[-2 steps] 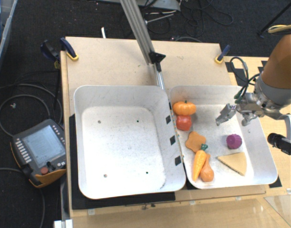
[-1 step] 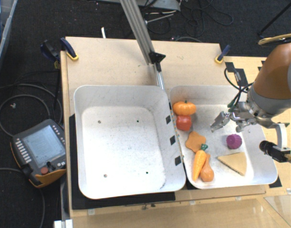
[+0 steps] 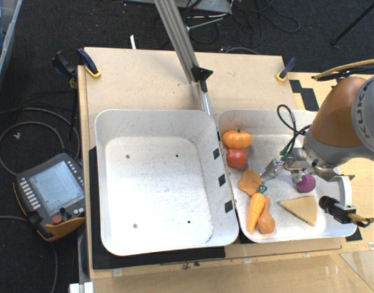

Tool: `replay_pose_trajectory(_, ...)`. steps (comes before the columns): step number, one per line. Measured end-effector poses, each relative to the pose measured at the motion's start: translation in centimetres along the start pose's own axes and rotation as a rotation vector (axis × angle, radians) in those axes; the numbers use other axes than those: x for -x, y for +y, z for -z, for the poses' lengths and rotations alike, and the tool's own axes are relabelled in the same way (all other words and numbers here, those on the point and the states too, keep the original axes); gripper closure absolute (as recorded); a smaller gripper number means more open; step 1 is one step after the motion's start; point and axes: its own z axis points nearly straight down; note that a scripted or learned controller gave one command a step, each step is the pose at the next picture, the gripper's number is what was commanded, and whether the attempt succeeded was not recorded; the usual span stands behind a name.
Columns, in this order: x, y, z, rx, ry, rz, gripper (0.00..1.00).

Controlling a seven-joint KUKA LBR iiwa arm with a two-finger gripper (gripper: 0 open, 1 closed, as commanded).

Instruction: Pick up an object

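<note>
Bench [image 3: 248, 72]: two white bins | end effector [image 3: 274, 170] parted above orange slice [image 3: 250, 182] | arm lettering partly readable: "KU"

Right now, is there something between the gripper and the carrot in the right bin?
Nothing visible blocks it. The gripper hangs above the tan wedge, and the carrot lies just below that wedge in the right bin, uncovered. An orange sausage-shaped piece lies against the carrot's right side.
</note>
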Motion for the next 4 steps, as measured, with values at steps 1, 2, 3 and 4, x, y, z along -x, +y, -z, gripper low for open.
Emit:
replay_pose_trajectory(1, 0.0, 0.2, 1.4, 0.008, -0.002, 0.0, 1.0)
replay_pose_trajectory(2, -0.4, 0.8, 5.8, 0.012, -0.004, 0.004, 1.0)
replay_pose_trajectory(3, -0.2, 0.0, 11.7, 0.013, -0.004, 0.004, 1.0)
replay_pose_trajectory(4, -0.1, 0.2, 15.8, 0.013, -0.004, 0.005, 1.0)
